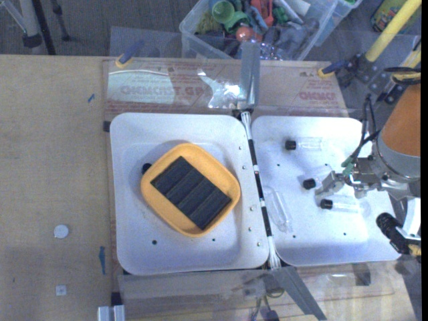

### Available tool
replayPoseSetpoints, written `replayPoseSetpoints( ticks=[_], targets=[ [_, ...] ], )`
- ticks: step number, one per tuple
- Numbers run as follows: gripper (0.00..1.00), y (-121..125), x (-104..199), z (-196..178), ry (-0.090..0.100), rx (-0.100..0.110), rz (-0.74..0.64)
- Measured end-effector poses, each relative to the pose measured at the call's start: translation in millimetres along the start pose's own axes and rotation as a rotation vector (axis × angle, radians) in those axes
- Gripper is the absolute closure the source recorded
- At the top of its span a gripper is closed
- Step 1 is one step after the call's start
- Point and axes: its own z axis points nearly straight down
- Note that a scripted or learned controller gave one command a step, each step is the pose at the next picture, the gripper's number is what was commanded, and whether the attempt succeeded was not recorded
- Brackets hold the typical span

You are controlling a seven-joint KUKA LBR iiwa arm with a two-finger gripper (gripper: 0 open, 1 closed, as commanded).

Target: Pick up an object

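In the left bin (127, 179) lies a yellow rounded-square object (190, 189) with a black ribbed top. The right bin (348, 129) holds small clear vials with black caps: one at the back (302, 143), one near the front (338, 206), and a black cap (308, 184) in the middle. A clear tube (279, 210) lies near the bin's left wall. My gripper (334, 182) hangs low over the right bin, between the middle cap and the front vial. I see nothing held in it.
A clear tub of colourful toys (267, 12) stands behind the bins. A metal divider (257, 179) runs between the two bins. The wooden bench (47, 179) stretches to the left. Cables and a yellow bar (394, 25) are at the back right.
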Motion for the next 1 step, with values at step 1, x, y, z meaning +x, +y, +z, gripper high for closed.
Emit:
replayPoseSetpoints(
  ticks=[1],
  targets=[
    [0.0,48.0,-25.3,25.3,-0.004,-0.007,-0.112]
  ],
)
